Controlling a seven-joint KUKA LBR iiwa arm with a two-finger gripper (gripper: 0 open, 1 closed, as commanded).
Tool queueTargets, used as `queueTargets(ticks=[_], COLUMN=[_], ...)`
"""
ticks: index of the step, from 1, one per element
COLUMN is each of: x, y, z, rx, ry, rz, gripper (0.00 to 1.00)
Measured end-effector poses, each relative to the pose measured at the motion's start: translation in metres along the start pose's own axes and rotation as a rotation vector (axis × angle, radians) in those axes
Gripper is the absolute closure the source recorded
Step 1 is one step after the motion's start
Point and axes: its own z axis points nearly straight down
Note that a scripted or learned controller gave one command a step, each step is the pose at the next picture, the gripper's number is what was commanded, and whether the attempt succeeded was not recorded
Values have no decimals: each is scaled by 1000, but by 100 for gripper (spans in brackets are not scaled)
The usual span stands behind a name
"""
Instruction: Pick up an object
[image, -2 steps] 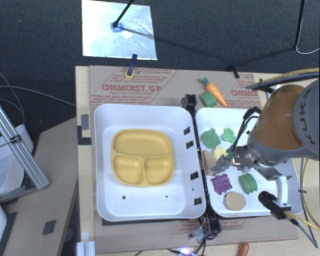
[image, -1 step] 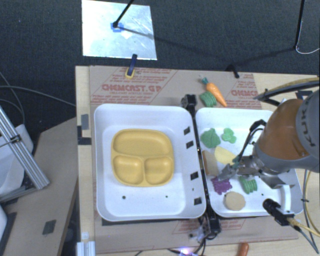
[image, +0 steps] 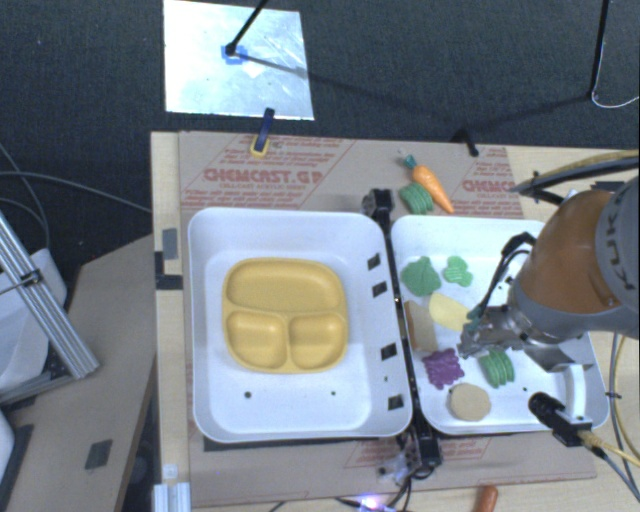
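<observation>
Green ridged toy (image: 497, 367) lying in right bin (image: 590, 395) near front edge; gripper (image: 484, 338) low, just beside it; finger state unclear, cannot tell; nothing lifted yet; grasp and lift pending.

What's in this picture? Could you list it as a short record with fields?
left bin: holds a yellow tray
right bin: toy foods, among them a purple piece, a round tan piece and green pieces
arm: over the right bin
gripper: low among the foods
outside the bins: a carrot
</observation>
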Motion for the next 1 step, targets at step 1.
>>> queueTargets(ticks=[1], x=[0], y=[0], z=[0], rx=[1], ry=[0], rz=[0], gripper=[0])
